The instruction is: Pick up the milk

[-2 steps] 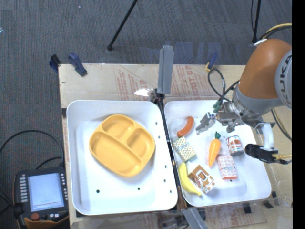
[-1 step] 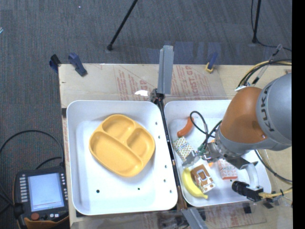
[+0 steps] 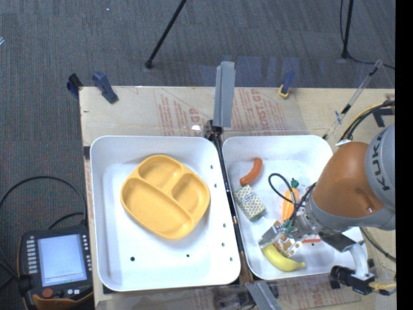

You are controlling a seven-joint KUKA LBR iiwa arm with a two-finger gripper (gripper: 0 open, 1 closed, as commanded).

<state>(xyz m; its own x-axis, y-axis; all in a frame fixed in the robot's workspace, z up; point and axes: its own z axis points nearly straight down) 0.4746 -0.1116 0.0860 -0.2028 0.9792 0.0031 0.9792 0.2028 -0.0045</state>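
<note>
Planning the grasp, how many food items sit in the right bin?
4 visible: sausage at back, milk left-centre, carrot beside the arm, banana front. The arm may hide more.

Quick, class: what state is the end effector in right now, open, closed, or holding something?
End effector: cannot be told; it sits low in the right bin, just above the banana.
</note>
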